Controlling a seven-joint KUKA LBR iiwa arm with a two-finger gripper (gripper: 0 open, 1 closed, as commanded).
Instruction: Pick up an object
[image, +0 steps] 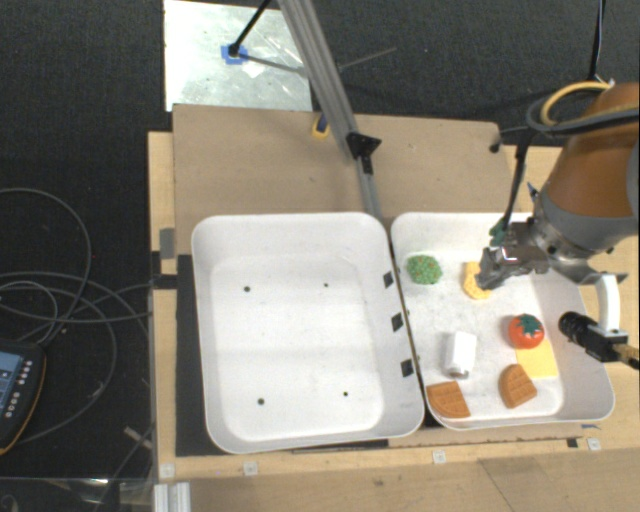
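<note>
- Dark carpet surrounds a wooden bench (300, 165) bearing two white bins.
- Down in the right bin (590, 400), the gripper (492, 272) sits over a yellow piece (473, 283) near the far edge; whether it is open or closed cannot be told.
- Around it lie a green clump (424, 269), a white block (459, 351), a tomato (526, 331) on a yellow slab (543, 361), and two brown pieces (449, 400) by the near edge.
- This looks like the grasp step; next it must close and lift.

floor: dark carpet (80, 100), loose cables (50, 290) at left
bench: tan board top (420, 160)
far edge: pale shiny sheet (215, 70), grey pole (330, 85)
</note>
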